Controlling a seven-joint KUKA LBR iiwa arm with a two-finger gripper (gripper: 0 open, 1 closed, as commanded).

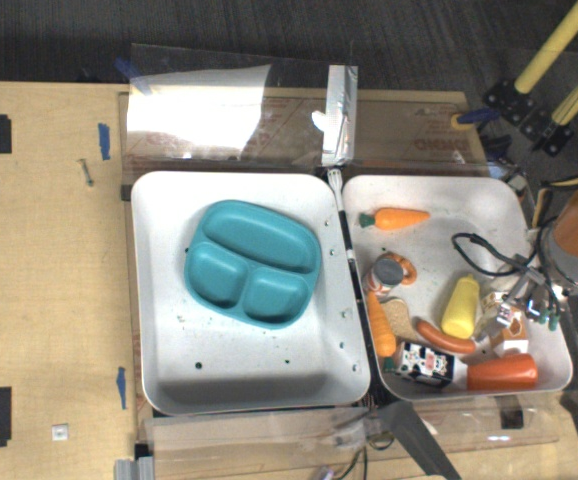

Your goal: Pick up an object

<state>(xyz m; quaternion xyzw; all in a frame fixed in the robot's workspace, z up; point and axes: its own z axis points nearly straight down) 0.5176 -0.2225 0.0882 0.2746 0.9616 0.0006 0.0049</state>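
A: Left bin [159, 268], contents?

B: One teal divided plate [252, 261], three compartments, lying toward the far half of the bin. Nothing else was in contact with it.

A: Right bin [439, 190]?

B: Item one, an orange carrot [397, 219] at the far left corner, lying crosswise. Item two, a yellow piece [461, 306] near the middle, upright-ish, tilted. Item three, a reddish sausage [446, 337] just beside its near end. Item four, a red-orange block [502, 371] at the near right corner. Item five, a second carrot [381, 328] along the left wall. Item six, a small black-and-white box [426, 364] at the near edge.

A: The arm?

B: Entered from the right; its gripper [514, 310] sat low over the right side of that bin, just beside the yellow piece, with black cable looping over it.

A: The fingers, open or closed?

B: Could not tell; wires and hardware cluttered them. I saw nothing held between them.
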